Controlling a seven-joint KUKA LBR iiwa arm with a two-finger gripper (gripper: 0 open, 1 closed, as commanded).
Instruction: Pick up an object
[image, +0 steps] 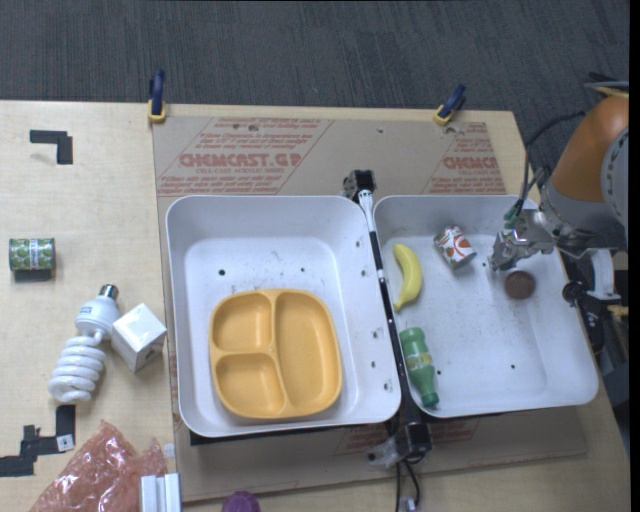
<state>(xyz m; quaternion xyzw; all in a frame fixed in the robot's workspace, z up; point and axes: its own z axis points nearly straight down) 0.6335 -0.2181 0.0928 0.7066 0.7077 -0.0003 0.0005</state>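
Hovering low over the right bin (560, 385), the gripper (512, 250) sits near that bin's far right side, arm coming in from the right edge with its orange band above the wrist. Claw state: cannot tell, the tip is small and cluttered with metal at this angle, nothing visibly between it.

Camera view, places taken from the claw:
- small brown round object (519, 285) just below the claw, very near, can't tell if touching. Likely the pick target, judging by the claw's position right over it.
- crumpled red-and-white carton (455, 246) to the claw's left, near, apart from it.
- banana (406, 275) further left, lying along the bin's left wall.
- green bottle (418, 366) down and left, well apart, lying on its side by the same wall.
- left bin (200, 230) far left of the claw, holding a yellow divided plate (275, 352), flat on the floor.
- off the bins, far left on the bench: light bulb (80, 350), white cube (139, 336), green can (32, 256).

Loose items are scattered in the right bin, presumably as a grab pool; the claw sits where the arm reaches most easily. Judgement: pick not yet done, object still resting on the bin floor.
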